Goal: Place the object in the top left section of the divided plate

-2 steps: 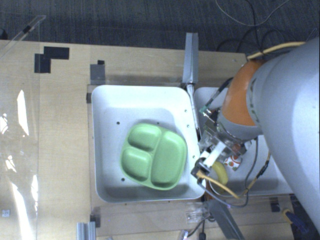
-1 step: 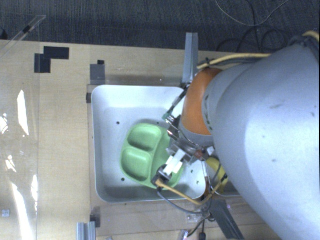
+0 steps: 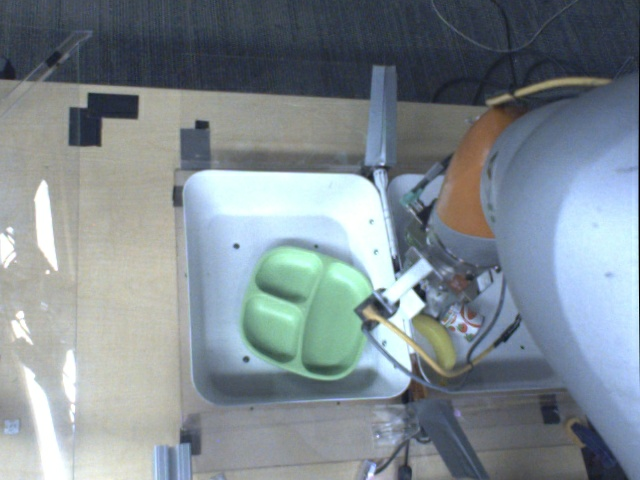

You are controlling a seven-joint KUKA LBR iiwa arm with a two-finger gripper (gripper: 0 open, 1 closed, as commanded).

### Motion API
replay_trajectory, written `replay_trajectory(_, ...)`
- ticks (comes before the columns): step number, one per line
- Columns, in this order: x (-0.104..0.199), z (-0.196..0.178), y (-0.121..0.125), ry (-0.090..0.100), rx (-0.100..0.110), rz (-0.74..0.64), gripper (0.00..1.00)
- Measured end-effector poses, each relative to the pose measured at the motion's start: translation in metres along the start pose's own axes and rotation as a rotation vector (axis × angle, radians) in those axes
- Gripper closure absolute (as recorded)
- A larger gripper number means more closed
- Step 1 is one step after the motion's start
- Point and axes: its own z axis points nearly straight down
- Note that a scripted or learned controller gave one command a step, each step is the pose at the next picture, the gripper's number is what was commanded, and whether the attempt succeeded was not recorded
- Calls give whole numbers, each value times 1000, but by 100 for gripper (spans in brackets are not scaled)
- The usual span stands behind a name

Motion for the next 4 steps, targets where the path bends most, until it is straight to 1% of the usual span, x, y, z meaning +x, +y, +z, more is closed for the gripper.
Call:
replay_trajectory(1, 11, 2, -54, -6, 6, 60, 100)
replay_trajectory(2, -36, 3, 15, -7, 3, 406, 100)
replay_trajectory(3, -36, 2, 15, -7, 4, 406, 0)
replay_trajectory(4, 83, -28, -60, -4, 3, 364, 0)
